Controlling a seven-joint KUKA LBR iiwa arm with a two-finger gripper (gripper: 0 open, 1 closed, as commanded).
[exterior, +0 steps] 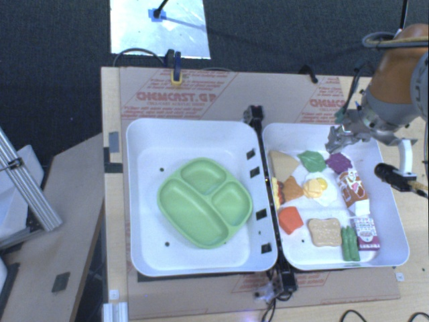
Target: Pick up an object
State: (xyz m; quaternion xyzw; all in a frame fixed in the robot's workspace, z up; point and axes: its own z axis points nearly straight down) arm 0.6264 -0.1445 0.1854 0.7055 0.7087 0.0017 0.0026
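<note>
The gripper (337,139) hangs over the far part of the right bin (395,230), fingers pointing down; whether they are spread or pressed together cannot be made out at this size, and nothing is seen between them. Its tips sit just above and beside a purple piece (339,162) and a green leaf-shaped piece (312,159) (contact with either cannot be confirmed). Outward from there, the right bin also holds a pale wedge (283,162), an orange-brown piece (292,189), a fried-egg toy (316,187), a red packet (350,187), a red-orange block (290,219), a slice of toast (325,231), a green stick (349,243) and a small carton (366,233). The arm (399,79) enters from the right, its orange band above the wrist. The left bin (144,146) holds a green divided plate (205,202), lying flat near its middle.
</note>
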